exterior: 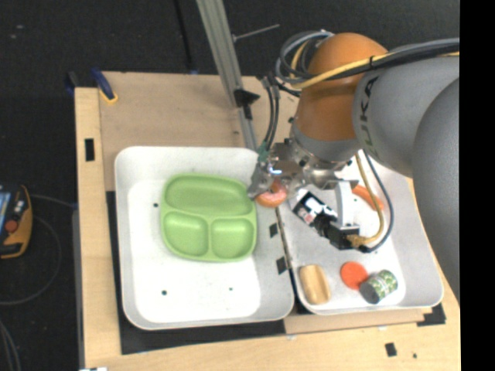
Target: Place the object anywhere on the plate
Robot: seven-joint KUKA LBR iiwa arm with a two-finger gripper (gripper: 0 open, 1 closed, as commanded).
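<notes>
A green plate (209, 216) with three compartments lies in the left bin (193, 300). My gripper (267, 185) hangs just past the plate's right rim, over the divide between the two bins. A small pink-orange object (271, 199) sits at the fingertips, and the fingers look shut on it. The object hovers beside the plate's right edge, not over its compartments. The wrist and the orange band (336, 91) hide what is behind the gripper.
The right bin (421, 284) holds a tan bread-like piece (313, 283), a small orange round piece (353, 273) and a green can (380, 284) near its front. A grey metal post (224, 52) rises at a slant behind the bins.
</notes>
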